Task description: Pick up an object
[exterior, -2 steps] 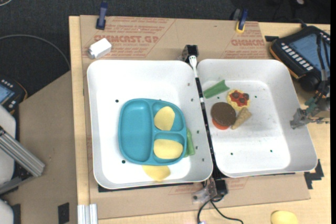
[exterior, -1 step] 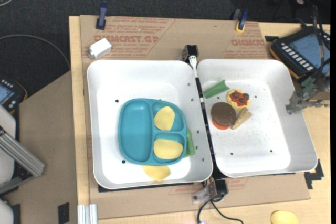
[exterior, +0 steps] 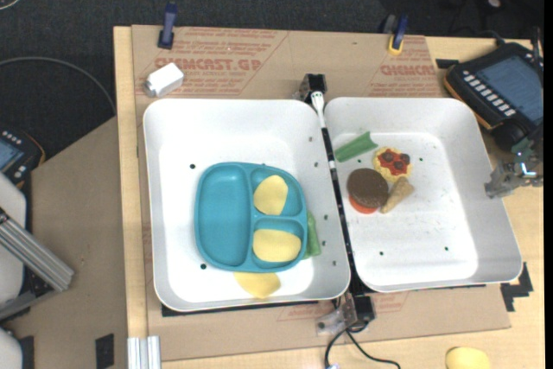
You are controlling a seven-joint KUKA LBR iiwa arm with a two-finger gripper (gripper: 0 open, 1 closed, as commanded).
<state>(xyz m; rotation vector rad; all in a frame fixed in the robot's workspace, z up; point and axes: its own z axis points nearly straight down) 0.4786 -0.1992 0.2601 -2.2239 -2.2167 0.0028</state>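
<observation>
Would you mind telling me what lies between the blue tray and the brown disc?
In the camera view, between the blue tray and the brown disc run the bins' two adjoining rims and bare white floor.

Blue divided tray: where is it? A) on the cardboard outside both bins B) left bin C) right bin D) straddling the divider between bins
B: the blue divided tray lies flat inside the left bin, holding yellow pieces in its two smaller compartments.

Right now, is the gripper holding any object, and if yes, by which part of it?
Nothing is seen held. The toy foods lie loose: green piece, pizza slice and brown disc in the right bin, yellow pieces on the blue tray.
</observation>
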